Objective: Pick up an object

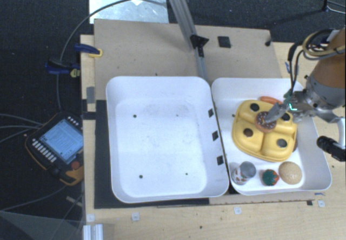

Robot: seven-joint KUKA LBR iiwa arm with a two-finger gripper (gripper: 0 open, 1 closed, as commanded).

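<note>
Over right bin (313, 179), pincer (268, 118) low on yellow holed block (265, 139); approach step, apparently. Grip state impossible to tell. Next: close, then lift.

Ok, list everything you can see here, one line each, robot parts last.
white bins: 2, white, side by side on the bench
yellow block: 1, yellow with dark round holes, middle of the right bin
orange object: 1, orange, behind the yellow block in the right bin
grey ball: 1, grey, front of the right bin
red and white object: 1, beside the grey ball, too small to name
green ball: 1, green with red, front of the right bin
beige ball: 1, beige, front right of the right bin
handheld pendant: 1, dark with lit screen, left of the bench
clamps: 2, blue and yellow, left bench edge
arm: 1, grey with orange band, right side
end effector: 1, over the yellow block
</note>
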